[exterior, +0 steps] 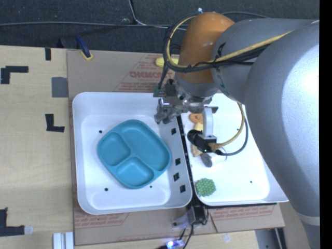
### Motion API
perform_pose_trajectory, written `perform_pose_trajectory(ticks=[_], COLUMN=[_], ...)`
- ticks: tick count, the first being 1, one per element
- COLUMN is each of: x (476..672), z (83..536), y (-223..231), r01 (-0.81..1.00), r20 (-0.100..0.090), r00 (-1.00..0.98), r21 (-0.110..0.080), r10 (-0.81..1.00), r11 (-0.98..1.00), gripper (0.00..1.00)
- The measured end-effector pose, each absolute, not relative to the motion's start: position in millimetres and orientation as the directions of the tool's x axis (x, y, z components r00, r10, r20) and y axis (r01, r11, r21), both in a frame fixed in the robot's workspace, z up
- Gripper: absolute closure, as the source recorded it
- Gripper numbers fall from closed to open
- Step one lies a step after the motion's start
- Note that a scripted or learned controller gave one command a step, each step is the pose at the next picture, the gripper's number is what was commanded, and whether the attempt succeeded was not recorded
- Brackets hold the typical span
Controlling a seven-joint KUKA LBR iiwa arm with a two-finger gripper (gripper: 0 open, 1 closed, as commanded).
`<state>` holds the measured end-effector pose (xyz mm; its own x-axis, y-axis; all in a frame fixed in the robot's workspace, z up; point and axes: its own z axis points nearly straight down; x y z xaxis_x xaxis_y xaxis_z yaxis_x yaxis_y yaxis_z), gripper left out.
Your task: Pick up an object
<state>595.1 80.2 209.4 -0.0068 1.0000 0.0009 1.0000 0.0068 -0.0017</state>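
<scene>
Sitting on cardboard (104, 74), white bins (79, 149), dark floor (62, 9) beyond, gripper (166, 111) state unclear

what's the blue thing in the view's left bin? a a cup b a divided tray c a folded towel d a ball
b: the blue tray lies flat on the floor of the left bin, with raised ridges splitting it into compartments.

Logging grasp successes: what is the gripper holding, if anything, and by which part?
No held thing shows: the gripper sits over the left bin's right wall, apart from the blue divided plate.
</scene>
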Motion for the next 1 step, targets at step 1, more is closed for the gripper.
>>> perform_pose_trajectory(ticks=[1], x=[603.8], z=[224.1], y=[101.8], r01=[1.0], r20=[0.0], r00=[-0.003], r21=[-0.001], r10=[1.0], r11=[0.003], gripper=[1.0])
